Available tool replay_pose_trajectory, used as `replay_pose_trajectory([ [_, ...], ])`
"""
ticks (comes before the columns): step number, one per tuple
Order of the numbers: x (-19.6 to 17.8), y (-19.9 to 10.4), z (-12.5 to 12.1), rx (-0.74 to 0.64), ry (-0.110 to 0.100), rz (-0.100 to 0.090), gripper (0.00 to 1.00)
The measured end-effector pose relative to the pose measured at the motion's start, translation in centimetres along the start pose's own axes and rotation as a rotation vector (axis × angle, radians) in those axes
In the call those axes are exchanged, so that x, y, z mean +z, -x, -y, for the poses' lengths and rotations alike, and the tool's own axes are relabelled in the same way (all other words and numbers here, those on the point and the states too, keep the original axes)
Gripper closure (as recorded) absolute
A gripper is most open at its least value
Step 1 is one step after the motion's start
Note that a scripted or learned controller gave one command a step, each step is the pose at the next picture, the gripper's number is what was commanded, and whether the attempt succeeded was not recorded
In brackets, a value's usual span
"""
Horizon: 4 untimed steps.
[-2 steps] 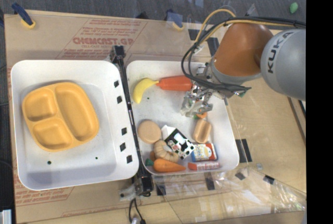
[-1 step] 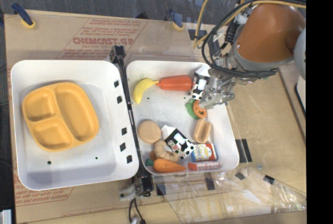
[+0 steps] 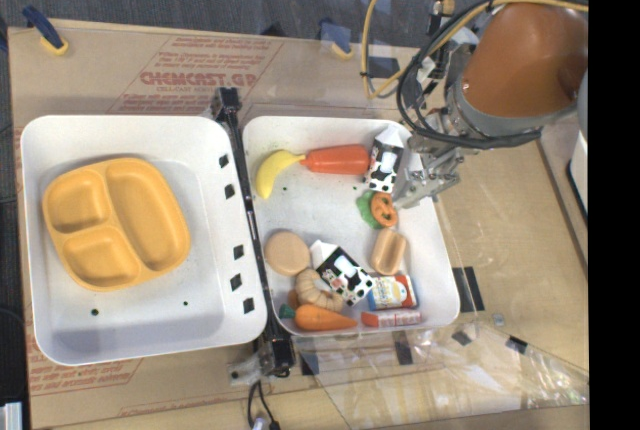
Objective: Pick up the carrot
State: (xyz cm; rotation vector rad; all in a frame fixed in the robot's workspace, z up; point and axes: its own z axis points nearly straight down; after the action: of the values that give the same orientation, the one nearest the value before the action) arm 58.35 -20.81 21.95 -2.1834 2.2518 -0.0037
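Right bin (image 3: 432, 248) holds the clutter; left bin (image 3: 40, 318) holds a yellow divided plate (image 3: 112, 220).

Two carrot-like items present. One long orange piece (image 3: 337, 158) lies flat near the far wall of the right bin, tip just beside a banana (image 3: 272, 170), other end against a black-and-white cow carton (image 3: 382, 168). A second carrot (image 3: 322, 319), orange with a taper, lies at the near wall, wedged under a second cow-print carton (image 3: 342, 276) and a pile of bread-coloured pieces (image 3: 312, 292). Judged the likelier target: the far one, as it lies freer.

Gripper (image 3: 425, 176) hangs low at the right wall of the right bin, beside the cow carton and above a small orange-and-green round toy (image 3: 381, 209). Nothing seen between its parts; whether it is open or closed, cannot tell from here.

Step in hand, by my reading: approach, grasp not yet made.

To do it well: shift over the middle of the far carrot, turn the wrist so the closing line crosses its short width, come straight down. Keep off the carton end, since a nudge there would roll the carrot toward the banana. Lift slowly; the smooth toy could slip.
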Motion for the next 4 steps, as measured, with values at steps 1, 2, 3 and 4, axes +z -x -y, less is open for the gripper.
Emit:
replay_pose_trajectory([
  [1, 12.6, 0.1, -4.3, -0.3, 0.01, 0.005, 1.0],
  [2, 10.3, 1.3, -5.8, -0.927, 0.002, 0.004, 1.0],
  [3, 4.3, 6.0, -4.1, -1.128, 0.0, 0.002, 1.0],
  [4, 0.6, 7.6, -4.4, -0.8, 0.003, 0.001, 1.0],
])
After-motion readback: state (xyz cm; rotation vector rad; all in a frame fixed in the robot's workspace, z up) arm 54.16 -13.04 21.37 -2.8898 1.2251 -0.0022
